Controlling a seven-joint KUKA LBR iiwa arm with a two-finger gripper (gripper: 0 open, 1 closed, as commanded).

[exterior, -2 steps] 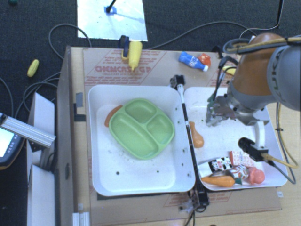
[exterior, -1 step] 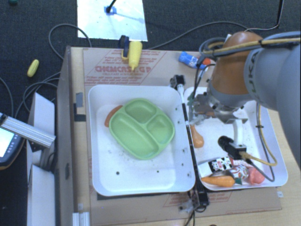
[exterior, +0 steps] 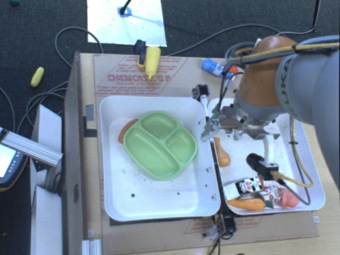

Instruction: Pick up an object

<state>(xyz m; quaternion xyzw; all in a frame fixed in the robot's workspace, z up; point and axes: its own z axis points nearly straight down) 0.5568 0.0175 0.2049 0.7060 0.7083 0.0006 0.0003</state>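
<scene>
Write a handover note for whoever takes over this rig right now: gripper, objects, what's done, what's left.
Gripper: low over the divider between the bins, nothing visibly held.
Left bin: green divided plate, orange piece under its left edge.
Right bin: orange drumstick toy by the divider; carrot, packet and pink item at the near edge.
Done: nothing lifted.
Left: pick one object.

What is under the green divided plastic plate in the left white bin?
An orange-red rounded object pokes out from under the green divided plastic plate on its left side. The plate covers the rest, hiding its shape.
</scene>
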